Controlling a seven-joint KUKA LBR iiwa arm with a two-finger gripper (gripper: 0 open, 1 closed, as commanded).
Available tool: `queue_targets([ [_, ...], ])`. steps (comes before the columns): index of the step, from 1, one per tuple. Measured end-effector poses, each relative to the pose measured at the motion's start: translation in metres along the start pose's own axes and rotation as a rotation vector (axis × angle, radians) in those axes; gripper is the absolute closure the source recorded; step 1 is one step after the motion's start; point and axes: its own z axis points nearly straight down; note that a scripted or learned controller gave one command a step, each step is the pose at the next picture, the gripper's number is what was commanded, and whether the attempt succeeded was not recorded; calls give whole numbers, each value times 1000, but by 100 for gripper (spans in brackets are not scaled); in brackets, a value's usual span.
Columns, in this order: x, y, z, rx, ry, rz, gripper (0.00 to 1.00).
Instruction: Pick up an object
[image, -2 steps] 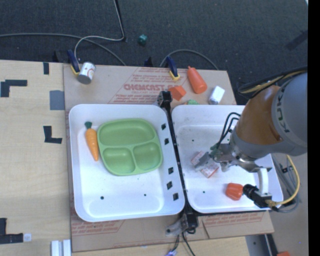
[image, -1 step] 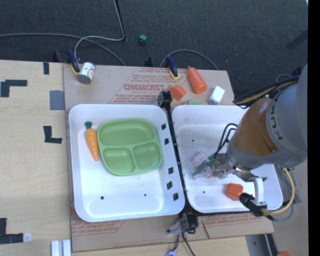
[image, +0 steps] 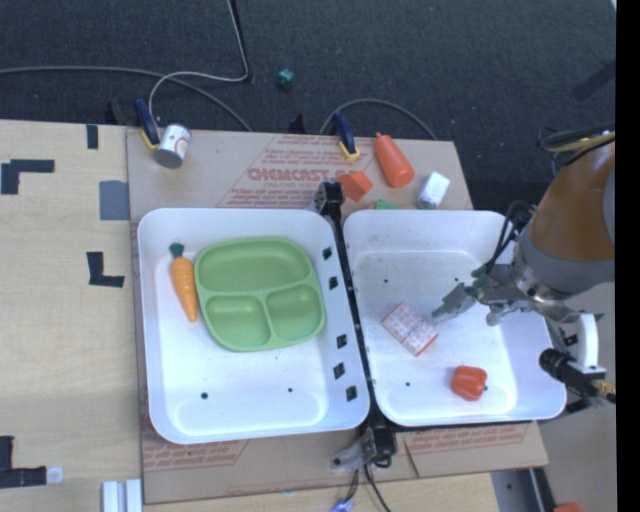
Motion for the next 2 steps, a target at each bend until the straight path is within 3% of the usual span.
queue_targets([
  [1, 31, 1, 111, 0, 2, -2, 0],
  [2, -50, -26, 59, 1, -1, 1, 0],
])
